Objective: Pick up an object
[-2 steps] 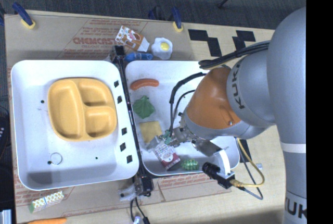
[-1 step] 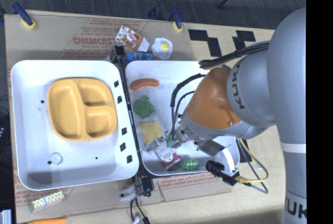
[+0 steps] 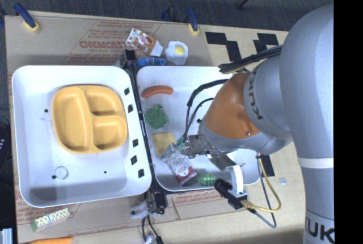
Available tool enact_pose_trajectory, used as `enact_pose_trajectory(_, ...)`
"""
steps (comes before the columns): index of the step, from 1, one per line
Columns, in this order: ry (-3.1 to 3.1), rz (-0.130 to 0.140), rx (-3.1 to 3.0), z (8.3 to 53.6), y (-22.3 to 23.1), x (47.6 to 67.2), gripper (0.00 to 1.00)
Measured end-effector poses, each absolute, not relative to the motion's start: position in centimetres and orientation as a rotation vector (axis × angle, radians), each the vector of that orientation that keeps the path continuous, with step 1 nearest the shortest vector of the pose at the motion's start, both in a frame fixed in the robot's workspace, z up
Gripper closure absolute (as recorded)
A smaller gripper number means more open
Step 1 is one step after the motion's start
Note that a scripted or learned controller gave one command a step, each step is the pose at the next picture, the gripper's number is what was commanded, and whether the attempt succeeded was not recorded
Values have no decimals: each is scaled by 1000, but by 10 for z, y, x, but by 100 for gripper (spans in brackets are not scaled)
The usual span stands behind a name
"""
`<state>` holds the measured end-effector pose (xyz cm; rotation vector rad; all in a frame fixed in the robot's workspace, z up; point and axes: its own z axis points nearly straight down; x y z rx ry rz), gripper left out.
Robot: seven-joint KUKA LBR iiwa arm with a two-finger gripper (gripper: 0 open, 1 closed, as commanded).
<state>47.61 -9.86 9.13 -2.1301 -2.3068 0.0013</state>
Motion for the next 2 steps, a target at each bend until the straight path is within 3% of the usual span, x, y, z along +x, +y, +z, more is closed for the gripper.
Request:
enact_pose_trajectory(1,-2310,2,-2124,101,-98,476,100)
enact_pose_trajectory(2,-2460,0,-1950,192,-53,477,100)
